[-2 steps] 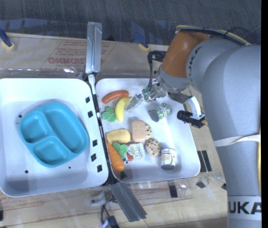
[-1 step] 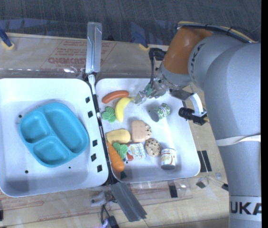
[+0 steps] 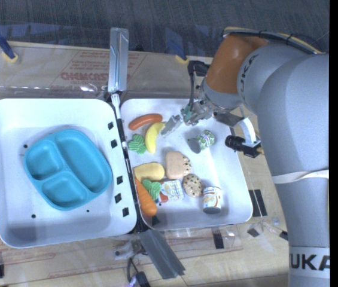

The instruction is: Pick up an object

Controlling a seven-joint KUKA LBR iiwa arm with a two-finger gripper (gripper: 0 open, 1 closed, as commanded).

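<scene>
The right bin (image 3: 234, 160) holds several toy foods. A red sausage (image 3: 145, 121), a yellow banana (image 3: 151, 137) and a green leafy piece (image 3: 136, 143) lie at its upper left. A tan bread piece (image 3: 177, 164), a cookie (image 3: 192, 185), a yellow lump (image 3: 149, 171), a carrot (image 3: 146, 201) and a small can (image 3: 212, 199) lie lower down. A green-white ball (image 3: 206, 139) sits by a grey piece (image 3: 193, 144). My gripper (image 3: 173, 124) hangs low over the bin's upper middle, just right of the banana and sausage, with nothing seen in it.
The left bin (image 3: 7, 160) bears a blue divided plate (image 3: 67, 167). A raised divider (image 3: 121, 154) with black clips runs between the bins. The grey arm (image 3: 276, 100) with its orange band covers the right bin's upper right corner. A small packet (image 3: 173, 190) lies by the cookie.
</scene>
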